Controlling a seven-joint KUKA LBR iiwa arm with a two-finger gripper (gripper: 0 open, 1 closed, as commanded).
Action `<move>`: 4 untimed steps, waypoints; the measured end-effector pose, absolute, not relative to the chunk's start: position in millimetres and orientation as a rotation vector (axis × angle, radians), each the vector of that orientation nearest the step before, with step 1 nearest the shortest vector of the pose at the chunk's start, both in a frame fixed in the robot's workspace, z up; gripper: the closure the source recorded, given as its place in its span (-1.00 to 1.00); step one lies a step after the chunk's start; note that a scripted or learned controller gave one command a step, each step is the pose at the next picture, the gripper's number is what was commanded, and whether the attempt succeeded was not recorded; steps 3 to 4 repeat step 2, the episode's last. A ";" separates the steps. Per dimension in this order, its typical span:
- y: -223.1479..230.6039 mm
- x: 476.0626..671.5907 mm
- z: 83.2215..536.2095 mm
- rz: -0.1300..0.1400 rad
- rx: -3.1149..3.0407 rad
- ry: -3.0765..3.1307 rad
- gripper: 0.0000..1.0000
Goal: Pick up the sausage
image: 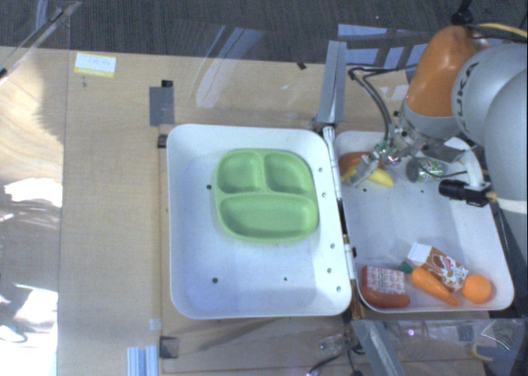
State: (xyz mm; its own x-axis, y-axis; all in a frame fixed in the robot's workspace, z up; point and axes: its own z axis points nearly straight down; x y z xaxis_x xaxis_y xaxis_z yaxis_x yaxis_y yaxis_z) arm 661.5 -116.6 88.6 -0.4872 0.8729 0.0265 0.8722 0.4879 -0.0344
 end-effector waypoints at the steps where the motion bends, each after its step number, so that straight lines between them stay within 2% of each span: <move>1: -118.3 661.1 88.6 0.027 -1.526 -2.698 -1.00; 4: -115.0 660.7 88.4 0.034 -1.557 -2.688 -1.00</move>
